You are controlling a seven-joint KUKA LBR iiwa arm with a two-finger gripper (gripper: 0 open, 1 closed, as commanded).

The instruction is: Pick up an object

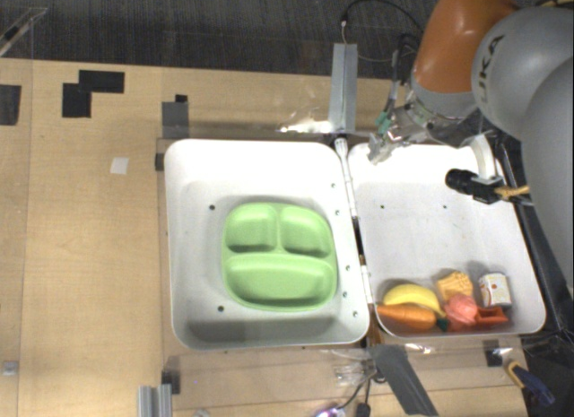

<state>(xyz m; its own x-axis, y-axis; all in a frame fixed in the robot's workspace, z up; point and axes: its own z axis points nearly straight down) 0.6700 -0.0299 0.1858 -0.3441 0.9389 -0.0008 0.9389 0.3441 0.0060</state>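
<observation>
A yellow banana [412,296], orange carrot [408,317], pink item [461,309] and small white carton [494,290] are seen clustered at the lower edge of the right bin [421,227]. A green divided plate [279,255] is seen in the left bin [193,227], both on a tan wooden bench [81,254]. The gripper [387,137] is seen at the upper right over the right bin's top rim, nothing between its fingers; open or closed cannot be told.

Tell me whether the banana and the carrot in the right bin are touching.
Touching. The camera view shows the banana lying right against the carrot, with no gap between them.
</observation>
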